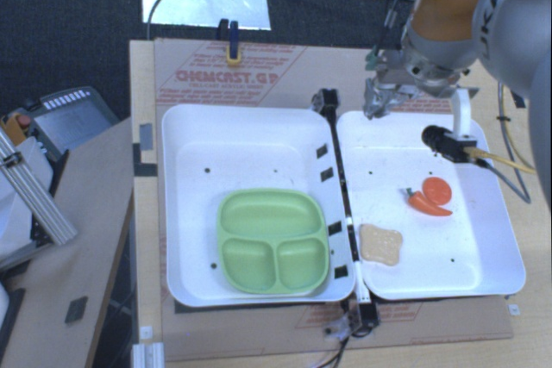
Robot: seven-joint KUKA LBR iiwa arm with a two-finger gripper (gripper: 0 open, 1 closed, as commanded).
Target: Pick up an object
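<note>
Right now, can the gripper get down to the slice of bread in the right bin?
Probably yes. The gripper hangs over the right bin's far edge, and the bread lies alone near the front, nothing on or against it.

- The bench (142,211) carries a printed cardboard sheet (259,73), lying behind and left of the fingers (376,105).
- Two white bins sit side by side: left bin (185,185), right bin (492,246) just below the fingers.
</note>
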